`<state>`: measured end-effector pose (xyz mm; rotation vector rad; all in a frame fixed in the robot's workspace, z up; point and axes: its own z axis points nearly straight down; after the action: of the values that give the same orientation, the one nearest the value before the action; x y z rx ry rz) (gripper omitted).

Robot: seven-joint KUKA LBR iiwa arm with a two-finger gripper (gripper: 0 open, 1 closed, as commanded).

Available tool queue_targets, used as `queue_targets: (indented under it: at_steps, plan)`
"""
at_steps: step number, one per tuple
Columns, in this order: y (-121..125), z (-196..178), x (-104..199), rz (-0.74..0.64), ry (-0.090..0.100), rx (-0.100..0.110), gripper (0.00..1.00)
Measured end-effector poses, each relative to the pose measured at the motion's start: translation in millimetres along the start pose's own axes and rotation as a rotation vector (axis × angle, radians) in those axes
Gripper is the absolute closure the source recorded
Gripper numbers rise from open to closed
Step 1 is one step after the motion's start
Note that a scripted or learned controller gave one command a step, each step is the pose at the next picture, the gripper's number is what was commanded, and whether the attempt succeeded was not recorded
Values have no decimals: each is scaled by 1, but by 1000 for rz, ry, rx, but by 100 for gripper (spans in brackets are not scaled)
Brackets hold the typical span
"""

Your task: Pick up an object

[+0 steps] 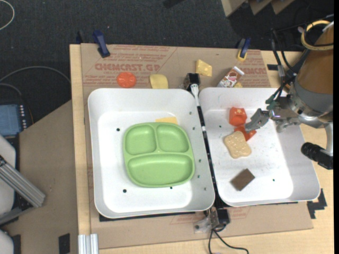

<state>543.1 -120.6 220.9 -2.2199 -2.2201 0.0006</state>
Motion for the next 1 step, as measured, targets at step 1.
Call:
queue_targets:
  at_steps: [1]
  plan:
    - [40,69,-17,0,-1,3,0]
